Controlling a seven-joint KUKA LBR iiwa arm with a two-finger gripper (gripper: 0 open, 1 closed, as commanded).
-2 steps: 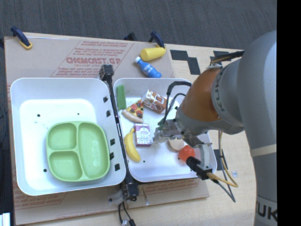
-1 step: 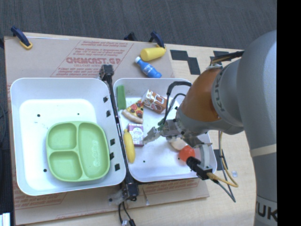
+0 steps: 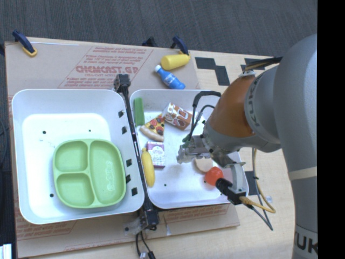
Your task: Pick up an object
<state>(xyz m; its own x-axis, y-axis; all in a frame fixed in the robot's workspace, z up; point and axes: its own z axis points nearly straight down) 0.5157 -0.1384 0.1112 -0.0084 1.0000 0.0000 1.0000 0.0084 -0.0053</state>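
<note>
Claw (image 3: 186, 154) sits low in the right bin (image 3: 178, 197), about mid-floor, arm coming in from the right w/ the orange band (image 3: 232, 109) above it. Can't tell whether it's wide, narrow or holding anything; the wrist body blocks that part.

Nearest things: small purple-white carton (image 3: 157, 154) just left of claw, apart from it, long axis running roughly top-to-bottom of the view. Banana (image 3: 147, 167) further left, lying along the bin's left wall, long axis also top-to-bottom, one end toward the near rim. Pizza slice (image 3: 154, 127) up-left of claw, lying slanted. Juice box (image 3: 177, 116) above claw, tilted, long axis slanting down-right. Green stick (image 3: 139, 111) far up-left, upright along the wall. Pale round piece (image 3: 203, 165) & red piece (image 3: 213, 174) just right/below claw, partly under the wrist.

Open floor: bare white patch below claw toward the near rim, between banana & red piece. Tighter above.

Left bin (image 3: 32, 112) holds a green divided tray (image 3: 89, 172), well apart. Yellow bottle (image 3: 174, 61) & blue bottle (image 3: 170, 78) lie outside, beyond the far rim.
</note>
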